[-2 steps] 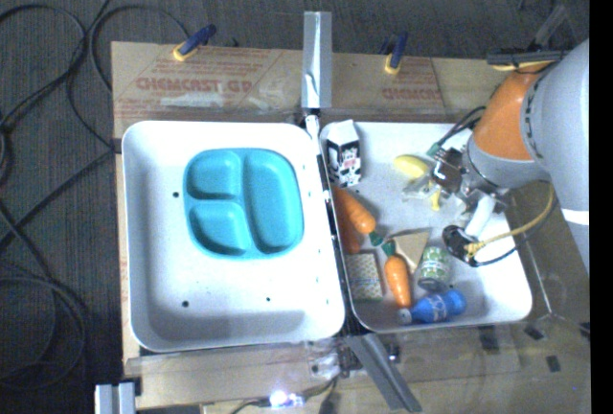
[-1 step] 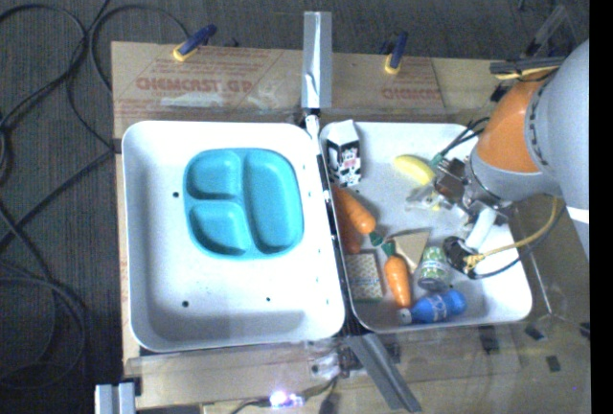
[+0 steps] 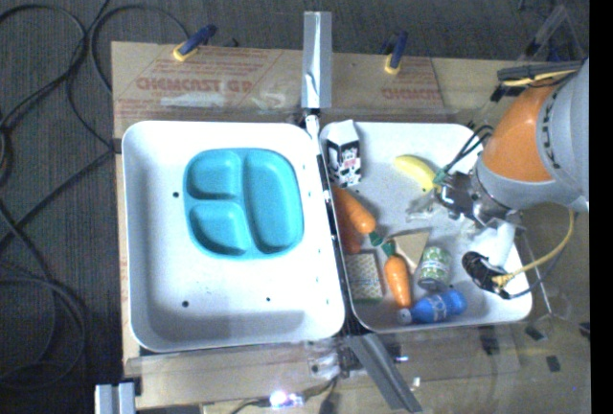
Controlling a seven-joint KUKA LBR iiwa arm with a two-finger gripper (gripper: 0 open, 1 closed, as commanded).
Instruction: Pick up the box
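From my remote seat I saw the box, a small white carton with dark print, standing in the right bin. It sat in the far corner next to the left bin, touching or nearly touching the shared wall. A carrot lay just below it along that same wall.

The arm reached in over the right rim, its orange band above the bin's edge. The gripper hung over the right half of that bin, just beside the banana and well apart from the box. I could not tell whether it was open or closed; the wrist and cables covered that part, and I saw nothing held in it.

Lower in the same bin lay a pale wedge, a green can, a second carrot, a blue bottle and a flat tan square. The left bin held a blue divided tray, resting near its middle.
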